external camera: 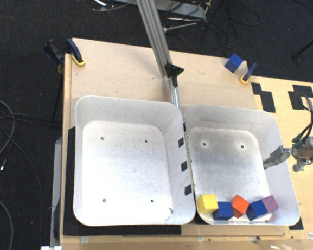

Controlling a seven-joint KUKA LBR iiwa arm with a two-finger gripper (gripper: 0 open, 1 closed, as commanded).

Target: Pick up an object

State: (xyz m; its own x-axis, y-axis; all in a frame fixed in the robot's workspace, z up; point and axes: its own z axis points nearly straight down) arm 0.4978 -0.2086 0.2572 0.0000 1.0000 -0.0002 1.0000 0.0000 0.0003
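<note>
Down at the lower right, five blocks huddle against my right bin's (284, 160) near wall: yellow (208, 202), blue (224, 210), orange (240, 204), another blue (257, 209), purple (270, 202). My jaws (284, 155) hover mid-right; can't tell their state. I'd target yellow, least crowded.

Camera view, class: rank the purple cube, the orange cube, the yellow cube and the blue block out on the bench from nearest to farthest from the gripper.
From the gripper at the right bin's right rim:
1. Purple cube, bin's near right corner.
2. Orange cube, further left.
3. Yellow cube, leftmost of the row.
4. Blue block, on the bench beyond the bins.
</note>
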